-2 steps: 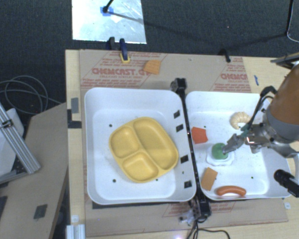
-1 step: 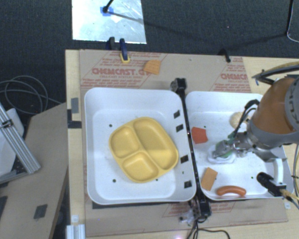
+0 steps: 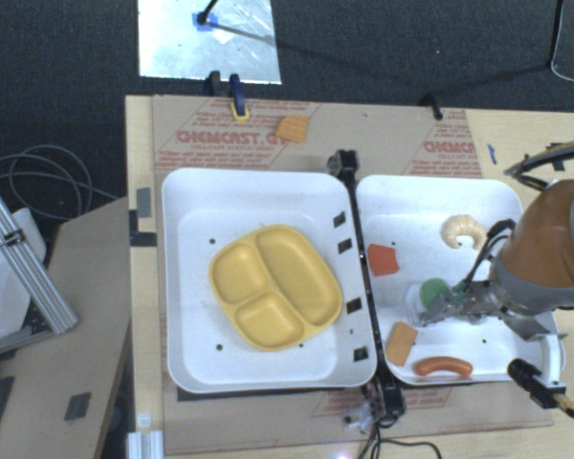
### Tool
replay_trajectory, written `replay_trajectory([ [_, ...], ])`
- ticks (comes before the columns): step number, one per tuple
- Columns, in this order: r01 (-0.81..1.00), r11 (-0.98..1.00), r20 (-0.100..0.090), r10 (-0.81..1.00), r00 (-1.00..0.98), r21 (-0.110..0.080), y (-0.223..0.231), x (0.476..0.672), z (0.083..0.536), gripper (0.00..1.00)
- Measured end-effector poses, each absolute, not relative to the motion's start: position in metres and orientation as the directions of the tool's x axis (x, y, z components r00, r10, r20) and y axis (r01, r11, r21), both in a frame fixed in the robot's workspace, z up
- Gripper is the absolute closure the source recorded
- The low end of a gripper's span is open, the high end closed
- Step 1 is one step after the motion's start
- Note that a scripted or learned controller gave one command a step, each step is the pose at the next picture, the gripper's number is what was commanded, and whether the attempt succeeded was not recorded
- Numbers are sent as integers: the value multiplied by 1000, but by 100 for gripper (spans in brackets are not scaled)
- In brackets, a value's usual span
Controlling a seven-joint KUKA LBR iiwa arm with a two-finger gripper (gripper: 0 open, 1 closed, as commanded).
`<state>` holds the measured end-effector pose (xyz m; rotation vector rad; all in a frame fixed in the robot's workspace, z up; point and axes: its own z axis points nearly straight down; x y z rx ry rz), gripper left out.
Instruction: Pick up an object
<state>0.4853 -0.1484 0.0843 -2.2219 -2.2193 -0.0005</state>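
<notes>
The right bin (image 3: 497, 195) holds several small objects: a red-orange square (image 3: 383, 260), a cream croissant-shaped piece (image 3: 462, 228), a green round object (image 3: 432, 289), an orange wedge (image 3: 400, 342) and a red sausage (image 3: 443, 367). My gripper (image 3: 436, 309) is low inside this bin, just below the green object and touching or nearly touching it. The arm's orange band (image 3: 553, 249) hangs over the bin's right side and hides part of the floor there. Nothing is visibly lifted.
A yellow three-compartment plate (image 3: 275, 285) lies in the left bin (image 3: 187, 256). A black divider (image 3: 360, 275) with clips runs between the bins. An orange piece (image 3: 292, 127) lies on the cardboard behind the bins. Blue and yellow clamps (image 3: 235, 94) sit at the back edge.
</notes>
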Motion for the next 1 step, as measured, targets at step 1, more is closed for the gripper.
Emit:
replay_trajectory([
  [1, 1000, 7, -4, 1000, -7, 18, -139, 489, 297, 0],
])
